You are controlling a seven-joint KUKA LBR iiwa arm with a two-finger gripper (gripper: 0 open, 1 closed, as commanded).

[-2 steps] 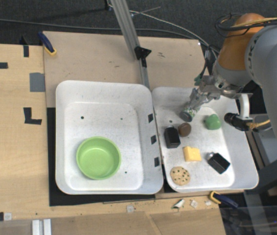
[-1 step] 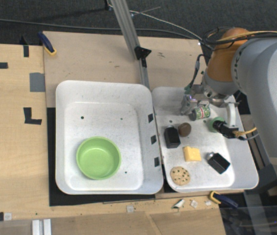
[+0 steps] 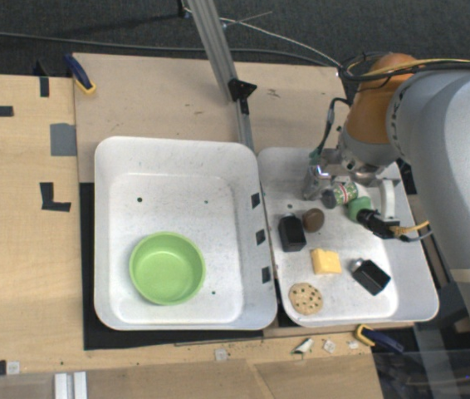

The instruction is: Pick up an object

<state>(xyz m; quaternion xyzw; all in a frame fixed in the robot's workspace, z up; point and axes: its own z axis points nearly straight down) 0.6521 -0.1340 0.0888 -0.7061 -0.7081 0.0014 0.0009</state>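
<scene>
My gripper (image 3: 323,188) hangs low over the back of the right bin (image 3: 409,306), under the arm's orange band. A green bottle with a red and white label (image 3: 353,199) lies right beside it, on its right. A brown ball (image 3: 313,219) sits just in front of the gripper, and a black block (image 3: 291,232) lies left of the ball. Nearer the front are a yellow wedge (image 3: 326,262), a round cookie (image 3: 305,298) and a second black block (image 3: 370,276).
The left bin (image 3: 127,165) holds a green bowl (image 3: 167,268) in its front half. A grey pole (image 3: 218,52) slants down to the gap between the bins at the back. A cable (image 3: 401,231) runs along the right bin's right side.
</scene>
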